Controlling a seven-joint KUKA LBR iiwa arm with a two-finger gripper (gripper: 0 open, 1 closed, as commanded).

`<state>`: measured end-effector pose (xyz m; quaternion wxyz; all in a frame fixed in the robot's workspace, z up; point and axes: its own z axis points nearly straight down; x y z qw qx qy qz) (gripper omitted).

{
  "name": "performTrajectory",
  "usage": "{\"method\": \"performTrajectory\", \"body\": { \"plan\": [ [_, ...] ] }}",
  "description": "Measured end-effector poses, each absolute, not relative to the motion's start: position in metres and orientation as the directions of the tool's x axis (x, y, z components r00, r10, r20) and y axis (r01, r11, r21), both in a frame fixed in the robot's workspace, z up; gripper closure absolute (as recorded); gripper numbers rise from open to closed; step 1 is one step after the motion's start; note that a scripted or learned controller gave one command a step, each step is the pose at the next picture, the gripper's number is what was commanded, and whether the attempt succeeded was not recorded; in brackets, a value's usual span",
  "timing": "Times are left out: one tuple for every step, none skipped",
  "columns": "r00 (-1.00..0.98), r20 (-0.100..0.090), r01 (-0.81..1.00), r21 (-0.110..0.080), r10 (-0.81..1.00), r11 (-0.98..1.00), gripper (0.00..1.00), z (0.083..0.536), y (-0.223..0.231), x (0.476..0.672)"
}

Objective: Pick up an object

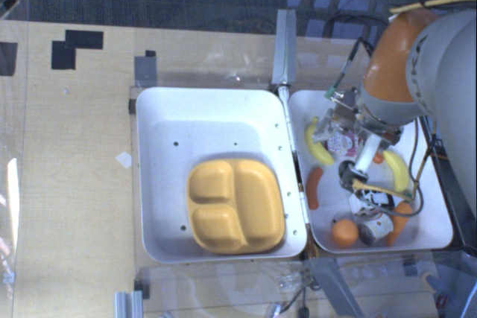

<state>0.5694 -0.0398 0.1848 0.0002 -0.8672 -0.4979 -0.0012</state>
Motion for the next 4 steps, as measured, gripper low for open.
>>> {"method": "performTrajectory", "body": {
  "plan": [
    [0.469, 0.001, 0.883, 0.003, 0.883, -0.469, 0.00, 0.185, -0.065, 0.605],
    [0.315, 0.004, 0.949, 0.011, 0.949, -0.315, 0.00, 0.089, -0.089, 0.587],
    [0.313, 0.008, 0.950, 0.017, 0.950, -0.313, 1.00, 0.102, -0.087, 0.590],
    [0.435, 0.002, 0.901, 0.005, 0.901, -0.435, 1.00, 0.213, -0.060, 0.576]
  ]
}}
